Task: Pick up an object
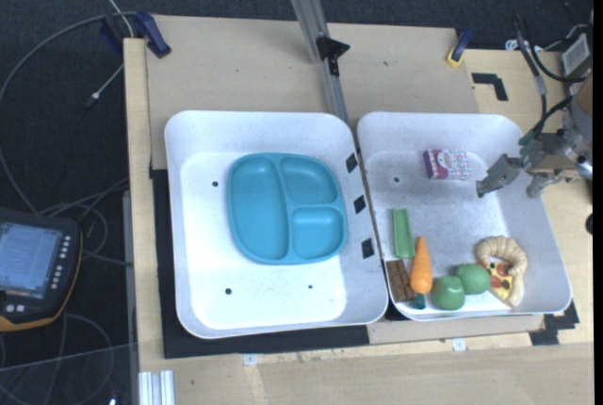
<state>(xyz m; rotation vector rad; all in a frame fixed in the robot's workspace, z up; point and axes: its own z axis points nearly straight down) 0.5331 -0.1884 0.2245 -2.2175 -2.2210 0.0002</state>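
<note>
Two white bins sit side by side on the surface (415, 78): the left bin (188, 234) carries a blue divided plate (285, 207), and the right bin (537, 234) carries every candidate for your pick. The hand (513, 179) sits over the right bin's right rim with its two fingers spread apart and nothing between them, so you are judged to be at the approach step, before any grasp. The nearest candidate is the small pink-and-white packet (447, 164), just left of the hand; the green stick (402, 232), carrot (421, 266), brown block (399, 278), green round pieces (460, 286) and a pastry-like piece (501, 266) crowd the near edge. Your next move calls for centring over one item and descending. The arm is cut off at the right edge, and the hand's height above the bin floor is hard to judge.
</note>
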